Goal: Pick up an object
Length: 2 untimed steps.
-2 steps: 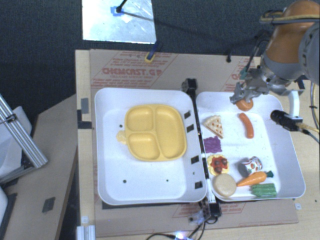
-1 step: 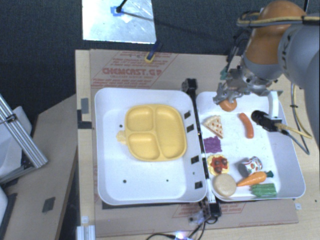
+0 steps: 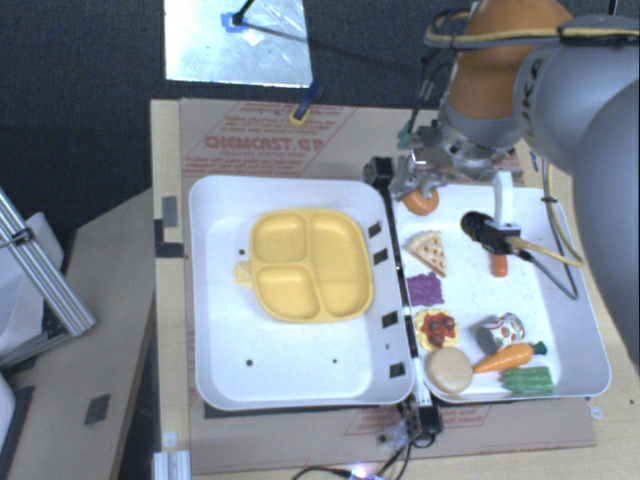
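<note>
Grey arm point(image 3: 560, 78) bent low, tool point(image 3: 420, 183) over orange piece point(image 3: 421, 203).

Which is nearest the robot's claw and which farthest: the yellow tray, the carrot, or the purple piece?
From the gripper, at the right bin's far corner:
1. Purple piece, in the right bin beside the divider.
2. Yellow tray, in the left bin.
3. Carrot, at the right bin's near end.

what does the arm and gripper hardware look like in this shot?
The arm is rounded and smooth grey, with a bulbous orange band above the wrist. A yellow-and-black cable loops around that band. The gripper is a small cluster of metallic and black parts, with thin wires running up to the wrist.
</note>
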Each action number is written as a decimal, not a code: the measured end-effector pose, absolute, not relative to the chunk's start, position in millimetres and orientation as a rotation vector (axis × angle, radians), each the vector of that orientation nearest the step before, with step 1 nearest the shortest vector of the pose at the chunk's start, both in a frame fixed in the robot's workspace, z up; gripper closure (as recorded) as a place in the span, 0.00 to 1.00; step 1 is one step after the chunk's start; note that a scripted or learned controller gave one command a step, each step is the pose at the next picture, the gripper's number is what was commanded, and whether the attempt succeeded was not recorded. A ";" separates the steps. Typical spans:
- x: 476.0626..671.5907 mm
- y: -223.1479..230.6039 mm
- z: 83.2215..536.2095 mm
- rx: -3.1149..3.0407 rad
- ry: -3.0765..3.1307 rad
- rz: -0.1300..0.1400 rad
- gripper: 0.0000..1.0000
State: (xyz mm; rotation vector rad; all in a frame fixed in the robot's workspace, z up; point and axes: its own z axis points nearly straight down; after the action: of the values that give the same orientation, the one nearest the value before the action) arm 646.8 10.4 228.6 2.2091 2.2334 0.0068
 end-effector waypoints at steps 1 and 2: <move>656.6 68.7 234.1 2.210 2.233 0.008 1.00; 651.4 108.2 214.4 2.213 2.232 0.002 1.00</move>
State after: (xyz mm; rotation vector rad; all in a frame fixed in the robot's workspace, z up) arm 651.4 108.2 214.4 2.2134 2.2315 0.0018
